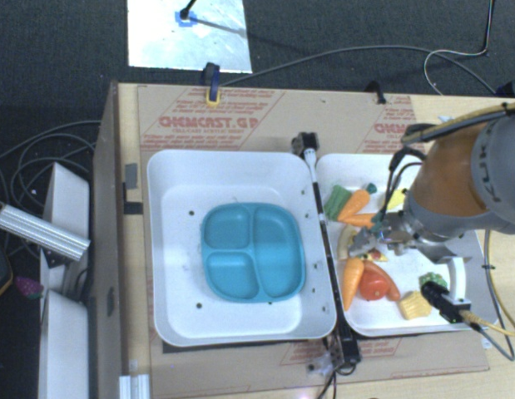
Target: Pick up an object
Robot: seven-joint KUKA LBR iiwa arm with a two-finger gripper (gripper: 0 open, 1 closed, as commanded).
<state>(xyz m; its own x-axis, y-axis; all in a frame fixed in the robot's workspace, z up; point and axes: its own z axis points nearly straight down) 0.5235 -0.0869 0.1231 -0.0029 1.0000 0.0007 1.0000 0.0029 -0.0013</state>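
Note:
The right bin (340, 169) holds several toy foods. An orange carrot with a green top (350, 204) lies at its far left, and a second carrot (351, 279) lies near the front beside a red tomato (376, 286). A yellow piece (414, 306) and a small dark green piece (435, 283) sit at the front right. My gripper (370, 243) hangs low over the middle of this bin, just above the tomato and the second carrot. The grey and orange arm (457, 181) covers the bin's right half.
The left bin (178, 189) holds a blue divided plate (253, 252). A black ridge (322, 223) separates the two bins. Cables run over the bench behind the bins, and a blue-and-yellow clamp (211, 83) sits at the back edge.

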